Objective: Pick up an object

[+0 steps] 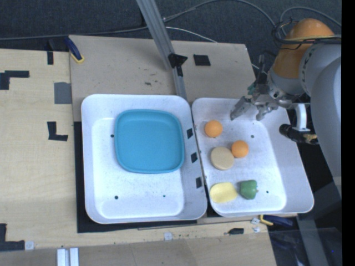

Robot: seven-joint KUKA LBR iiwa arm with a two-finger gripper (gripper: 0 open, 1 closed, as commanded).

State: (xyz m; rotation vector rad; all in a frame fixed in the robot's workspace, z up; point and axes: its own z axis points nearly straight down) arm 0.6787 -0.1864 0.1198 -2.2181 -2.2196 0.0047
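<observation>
Two shallow white bins sit side by side across the middle of the frame, on a tan bench. The left bin (100,204) holds a square turquoise plate (149,141) with rounded corners, lying flat in its upper middle part. The right bin (288,195) holds five small things. An orange ball (213,129) lies near the bin's upper left, close to the wall shared with the left bin. A second orange ball (239,148) lies lower and to the right, touching or just beside a beige round piece (222,158) that looks like a bun or cookie. Lower still, near the bin's bottom edge, a yellow lump (223,192) lies just beside a green pepper-like toy (248,189).

The grey arm (327,93), with its orange band (299,43) in the upper right of the frame, reaches in from the right. Its gripper (246,113) hangs over the upper part of the right bin, to the upper right of the first orange ball and well apart from it. The two fingers (237,110) are spread apart, with nothing between them.

A grey metal rail (161,35) runs at a slant from the top of the frame down to the gap between the bins. Black tape marks dot the bench on the left side.
</observation>
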